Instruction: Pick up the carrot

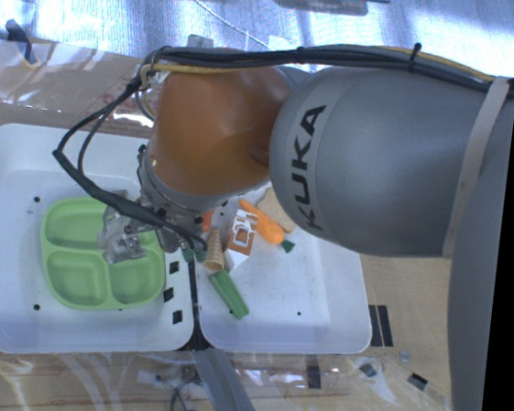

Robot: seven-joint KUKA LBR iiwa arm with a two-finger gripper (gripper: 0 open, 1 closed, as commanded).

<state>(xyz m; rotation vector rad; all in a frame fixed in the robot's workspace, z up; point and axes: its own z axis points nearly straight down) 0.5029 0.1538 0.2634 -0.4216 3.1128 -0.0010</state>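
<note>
In the camera view, the grey KUKA arm (374, 149) reaches in from the right edge of the bench and bends down over the seam between the two shallow white bins, its orange band (215, 126) sitting directly above the wrist. The metal two-finger gripper (124, 242) hangs low over the left white bin (11, 181), above the right side of a light green plastic divided tray (71, 257) lying in that bin. I cannot tell whether the claw is clenched or released.

The orange carrot with a green stub end (267, 226) lies in the right white bin (328, 309), near its upper left corner, partly under the arm. Just beside it sit a small white and orange carton (239, 238), a tan cone-shaped piece (215, 252) and a green stick-shaped block (228, 295).
</note>
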